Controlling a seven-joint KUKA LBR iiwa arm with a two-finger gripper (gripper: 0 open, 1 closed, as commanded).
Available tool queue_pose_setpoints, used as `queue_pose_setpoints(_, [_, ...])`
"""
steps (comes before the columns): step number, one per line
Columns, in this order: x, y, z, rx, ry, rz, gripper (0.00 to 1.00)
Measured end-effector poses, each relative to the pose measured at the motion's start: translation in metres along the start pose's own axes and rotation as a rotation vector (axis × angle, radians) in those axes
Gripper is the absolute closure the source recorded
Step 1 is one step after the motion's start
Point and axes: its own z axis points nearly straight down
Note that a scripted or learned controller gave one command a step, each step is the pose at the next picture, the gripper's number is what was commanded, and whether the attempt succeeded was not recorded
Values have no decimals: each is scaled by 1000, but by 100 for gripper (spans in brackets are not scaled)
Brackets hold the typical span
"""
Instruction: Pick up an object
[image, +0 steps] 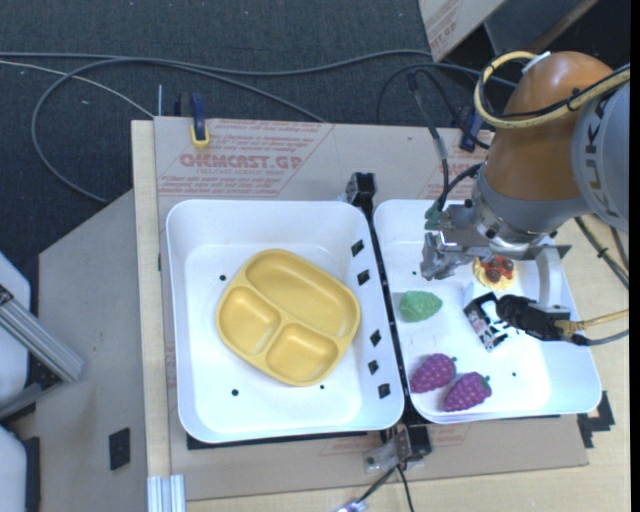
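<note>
In the right bin (570, 390) lie a green leafy toy (420, 305), two purple grape bunches (433, 372) (467, 390) near the front, and a small red and yellow toy (495, 270) partly hidden under the arm. My gripper (441, 255) hangs over the back left part of this bin, just behind the green toy and to the left of the red and yellow one. Nothing shows between its fingers. The orange wrist (545, 110) covers the bin's back edge.
The left bin (190, 300) holds a yellow divided plate (288, 315). A black divider with clips (372, 290) runs between the bins. A black and white fitting with a cable (505, 315) sits right of the green toy. Cables trail over the dark floor behind.
</note>
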Motion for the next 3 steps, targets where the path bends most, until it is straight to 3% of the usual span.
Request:
queue_pose_setpoints(2, [94,-24,8,3,-2,2,100])
queue_pose_setpoints(3, [91,-23,8,1,-3,7,0])
